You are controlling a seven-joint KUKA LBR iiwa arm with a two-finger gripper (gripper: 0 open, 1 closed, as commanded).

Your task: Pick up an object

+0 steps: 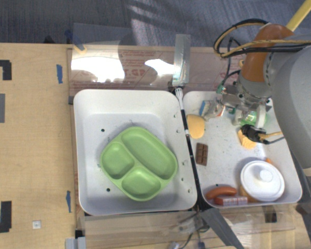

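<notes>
Objects for picking lie in the right-hand shallow white bin [293,193]: a pale yellow rounded piece [196,125] against its left wall, a small brown rectangular block [201,153] just below it, a white round lidded container [262,180] near the front right corner, a red sausage-shaped item [221,192] along the front wall with a flat reddish bar [232,201] just beside it, and a yellow-orange lump [247,139] at mid-bin. A green-and-white object [250,117] sits right under the gripper, too crowded by the mechanism to name. The left-hand shallow white bin [88,108] carries a light green plastic divided plate [139,163] with three compartments, lying flat near the middle.

The grey arm's two-finger gripper [240,109] is low over the back part of the right bin, close above the green-and-white object and the yellow-orange lump. Cables and the wrist body cover the tips from this angle, so whether the fingers are apart or together cannot be told, and nothing can be seen held between them.

As for progress, the task looks to be at its early stage, judging by how things lie: the arm is in place over a cluster of candidates, but every object appears to rest on the bin floor and none is lifted. What remains is the whole of the grasp, namely closing on one piece and raising it clear of the bin. The crowding near the gripper could let a neighbouring piece get nudged rather than caught.
</notes>
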